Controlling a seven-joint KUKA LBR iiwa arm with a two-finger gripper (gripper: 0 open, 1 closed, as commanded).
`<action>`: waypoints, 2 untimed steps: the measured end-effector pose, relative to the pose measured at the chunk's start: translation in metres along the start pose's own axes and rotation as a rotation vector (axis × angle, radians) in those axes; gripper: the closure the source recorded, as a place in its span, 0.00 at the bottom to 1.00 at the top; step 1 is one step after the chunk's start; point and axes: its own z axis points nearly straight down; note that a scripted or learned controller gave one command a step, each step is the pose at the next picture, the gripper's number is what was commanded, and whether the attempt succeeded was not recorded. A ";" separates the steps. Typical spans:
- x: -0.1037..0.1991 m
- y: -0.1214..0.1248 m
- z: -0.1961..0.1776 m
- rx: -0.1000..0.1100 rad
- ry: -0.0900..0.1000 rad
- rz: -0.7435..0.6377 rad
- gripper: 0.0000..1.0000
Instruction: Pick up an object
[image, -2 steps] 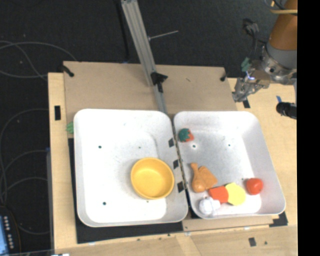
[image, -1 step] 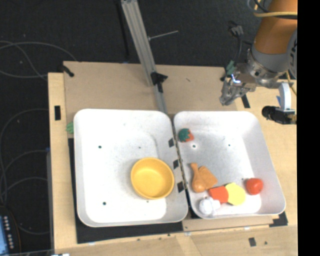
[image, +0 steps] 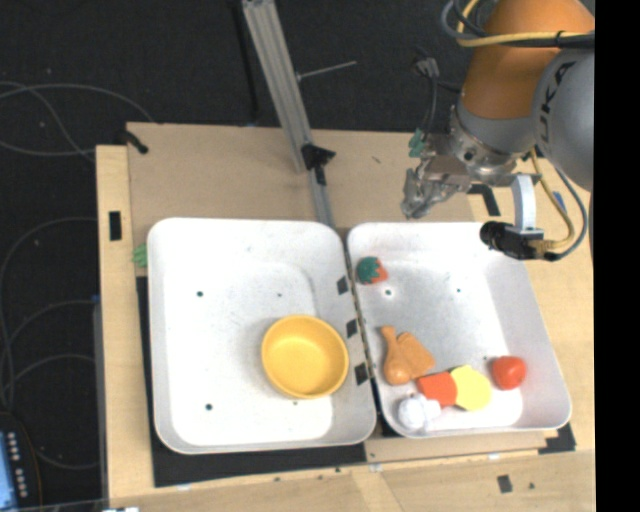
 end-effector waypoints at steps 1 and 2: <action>0.041 -0.003 0.015 0.001 -0.001 0.002 1.00; 0.092 -0.017 0.018 0.001 0.000 0.000 1.00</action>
